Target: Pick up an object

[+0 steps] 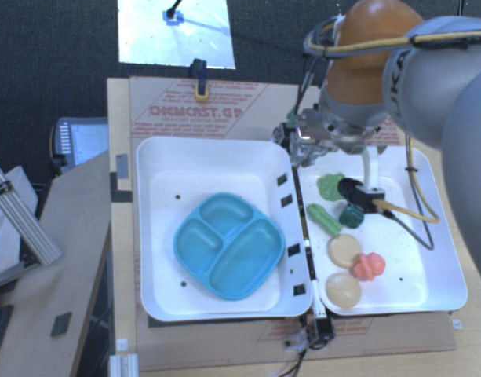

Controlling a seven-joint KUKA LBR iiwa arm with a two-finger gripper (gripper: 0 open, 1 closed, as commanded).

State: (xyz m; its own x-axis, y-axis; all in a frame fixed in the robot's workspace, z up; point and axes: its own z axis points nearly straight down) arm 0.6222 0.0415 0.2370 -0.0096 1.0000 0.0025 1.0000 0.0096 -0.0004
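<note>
Writing noted first: red print "CHEMCAST" is read on the brown board (224, 100) under both bins. The chars. after it and the smaller red lines beneath are too blurred to read. Dark letters on the grey arm (448, 93) are cut off and not legible. No labels are made out on the bin contents.

Gripper (300, 149) is seen over the far-left corner of the right bin (452, 289), close to the wall shared w/ the left bin (154, 210). How far it is open cannot be told, and nothing is seen held in it.

Candidate objs. are all recorded in the right bin, left half:
- green stick (324, 219) — the elongated one. It lies flat, w/ long axis diag.: far end toward the shared wall, near end toward the bin's middle.
- green leafy piece (329, 184) lies just beyond the stick. It is the obj. nearest the gripper but apart from it.
- teal piece (351, 216) lies just beside the stick, on its right.
- tan disc (344, 250) lies just past the stick's near end.
- pink lump (369, 266) lies at that disc's right edge. Whether they touch cannot be told.
- second tan disc (342, 290) lies near the front wall.

Left bin: a blue divided plate (228, 244) w/ three compartments is noted, set diag. — the largest compartment lies toward the near-right.

A yellow clamp (201, 93) is seen at the board's far edge.
</note>
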